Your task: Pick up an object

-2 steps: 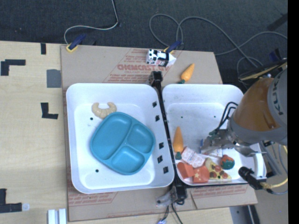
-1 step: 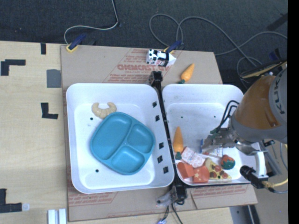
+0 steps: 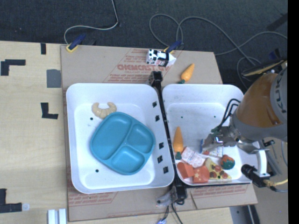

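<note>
White bins sit side by side on your surface (image 3: 28, 125), a brown cardboard sheet (image 3: 201, 64) under them. In the left bin (image 3: 77, 97) you have a blue divided plate (image 3: 122, 143) taking up the middle, with a pale croissant-shaped toy (image 3: 103, 109) just above its upper-left edge, near but apart. In the right bin (image 3: 196, 94) the clutter is bunched in the lower part: an orange carrot (image 3: 178, 140) standing along the left wall, a white and red packet (image 3: 192, 156) just right of it, a red piece with a star (image 3: 195, 173) below that, a small multicoloured item (image 3: 216, 169) beside it, and a red and green round toy (image 3: 227, 162) at the right. The arm (image 3: 261, 104) comes in from the right, orange band over the bin's right side, and your tool (image 3: 215, 141) is low over the pile, just above the packet. You cannot tell how far it is open or whether it has anything; it is too blurred. Outside the bins, a second carrot (image 3: 186, 73) lies on the cardboard above the right bin, and a black and white block (image 3: 159, 58) sits left of it. Cables (image 3: 196, 24) run across the dark floor (image 3: 46, 8) at the top.
</note>
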You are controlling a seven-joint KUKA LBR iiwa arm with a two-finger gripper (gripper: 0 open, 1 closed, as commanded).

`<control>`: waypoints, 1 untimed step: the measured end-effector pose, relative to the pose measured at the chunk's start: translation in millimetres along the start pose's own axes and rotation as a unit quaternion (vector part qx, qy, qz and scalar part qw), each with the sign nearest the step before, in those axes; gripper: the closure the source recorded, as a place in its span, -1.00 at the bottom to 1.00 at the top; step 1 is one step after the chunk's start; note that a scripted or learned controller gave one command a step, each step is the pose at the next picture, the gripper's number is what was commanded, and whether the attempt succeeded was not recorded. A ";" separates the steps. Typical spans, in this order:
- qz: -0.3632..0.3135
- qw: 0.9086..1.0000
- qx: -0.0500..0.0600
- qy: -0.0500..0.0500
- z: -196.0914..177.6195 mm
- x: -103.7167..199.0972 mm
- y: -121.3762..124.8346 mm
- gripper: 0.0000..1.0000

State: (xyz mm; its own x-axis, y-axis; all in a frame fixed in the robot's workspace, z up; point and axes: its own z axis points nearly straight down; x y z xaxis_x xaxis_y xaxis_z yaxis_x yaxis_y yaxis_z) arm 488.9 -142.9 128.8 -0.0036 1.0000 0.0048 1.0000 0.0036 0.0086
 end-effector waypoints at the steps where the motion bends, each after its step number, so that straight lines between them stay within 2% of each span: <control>1: 0.000 1.000 0.005 -0.001 -7.6 36.3 -5.0 1.00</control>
State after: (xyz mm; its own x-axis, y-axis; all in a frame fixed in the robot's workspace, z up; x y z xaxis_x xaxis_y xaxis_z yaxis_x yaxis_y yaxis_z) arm 483.6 -106.6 136.5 -0.0027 1.0000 0.0024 1.0000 0.0027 -0.0020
